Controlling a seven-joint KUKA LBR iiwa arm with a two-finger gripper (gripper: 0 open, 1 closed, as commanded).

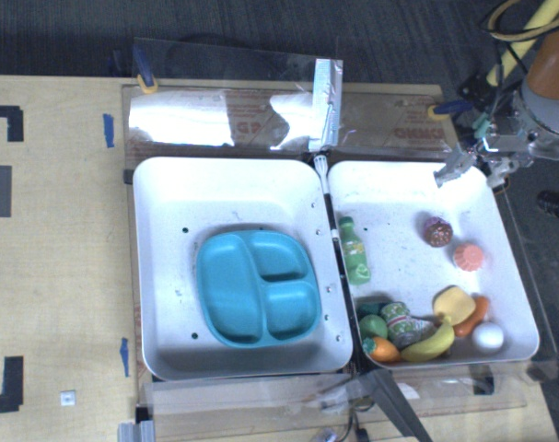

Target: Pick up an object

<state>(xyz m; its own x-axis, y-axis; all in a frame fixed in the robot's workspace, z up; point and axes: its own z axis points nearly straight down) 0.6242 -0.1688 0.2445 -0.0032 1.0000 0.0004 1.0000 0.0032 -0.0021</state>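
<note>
My gripper [470, 175] hangs over the far right corner of the right bin [399, 187], open, with nothing between its fingers. Below it in this bin lie a dark red ball [437, 232] and a pink ball [469, 257]. A green bottle [355, 250] lies along the bin's left wall. At the near edge sits a pile: a banana [431, 343], a yellow piece [453, 303], an orange piece [481, 309], a white egg [488, 338], green items [375, 326] and a small carrot [383, 347].
The left bin [168, 201] holds a blue divided tray [259, 286]. A clear plastic sheet with a metal strip [327, 109] stands behind the bins. Cables [518, 26] hang at the top right near the arm.
</note>
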